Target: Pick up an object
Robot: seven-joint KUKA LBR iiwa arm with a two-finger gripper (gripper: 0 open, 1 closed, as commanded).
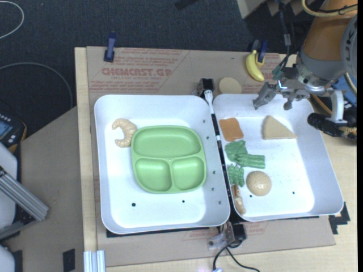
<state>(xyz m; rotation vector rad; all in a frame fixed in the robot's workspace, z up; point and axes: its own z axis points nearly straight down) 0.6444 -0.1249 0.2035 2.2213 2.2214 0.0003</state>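
Holding the gripper [274,101] above the far edge of the right bin [306,169], reaching in from the right. Keeping the fingers [260,101] spread wide, with nothing between them.

Carrying in the right bin:
- wedge [277,128], pale tan, lying near the far edge, just on the near side of the gripper and apart from it;
- orange block [231,128], lying flat near the far-left corner, beside the wedge;
- green bundle [244,156], lying along the left edge, at mid length;
- ball [258,182], beige, sitting just nearside of the green bundle, touching or almost touching it;
- small tan piece [237,200], lying against the left wall near the near-left corner; too small for identifying.

Carrying in the left bin [113,197]:
- green tray [168,157], three-compartment, sitting at the centre;
- croissant [123,132], lying just beside the tray's far-left corner.

Lying on the bench outside the bins, beyond the right bin's far edge: banana [255,67] and a beige disc [229,85], near each other.
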